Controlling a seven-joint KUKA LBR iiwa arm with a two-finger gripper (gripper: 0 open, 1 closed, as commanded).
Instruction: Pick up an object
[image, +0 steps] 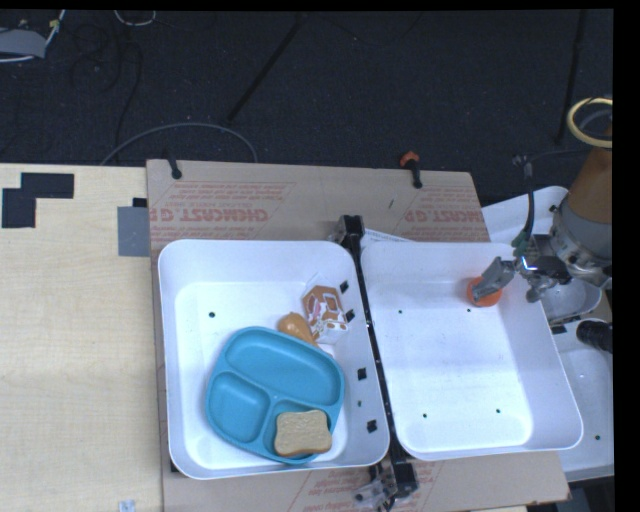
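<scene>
light wood surface (70, 330) carries a printed cardboard sheet (300, 205); two white bins sit side by side on the cardboard, left bin (185, 300) and right bin (520, 420), touching along a black centre seam

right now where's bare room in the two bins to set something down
Most of the right bin floor is bare, from the centre divider across to its near rim; only an orange object sits at its far right by the gripper. The left bin is crowded: blue tray, snack packet.
</scene>
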